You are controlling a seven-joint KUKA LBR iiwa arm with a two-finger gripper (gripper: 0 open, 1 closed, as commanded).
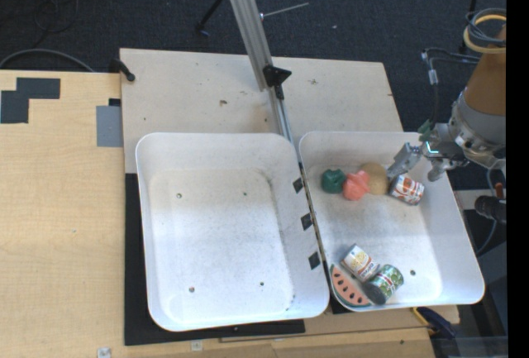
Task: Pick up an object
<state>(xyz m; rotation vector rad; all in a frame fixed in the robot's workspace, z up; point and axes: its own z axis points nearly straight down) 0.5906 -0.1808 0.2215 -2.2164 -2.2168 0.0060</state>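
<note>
The right bin [463, 265] holds the objects. Near its back lie a small dark green piece [332, 179], a red-pink piece [356, 186] and a tan rounded piece [376, 179] in a row. A small red and white can [407, 189] lies just right of them. My gripper [418, 164] hangs over the back right of this bin, just above that can, with its fingers spread and open. Nothing sits between the fingers.
At the right bin's front edge lie two small labelled cans [360, 261] [387, 278] and a watermelon slice [351, 292]. The left bin [165, 158] stands beside it. A slanted aluminium rail [248, 13] reaches down to the divide between the bins.
</note>
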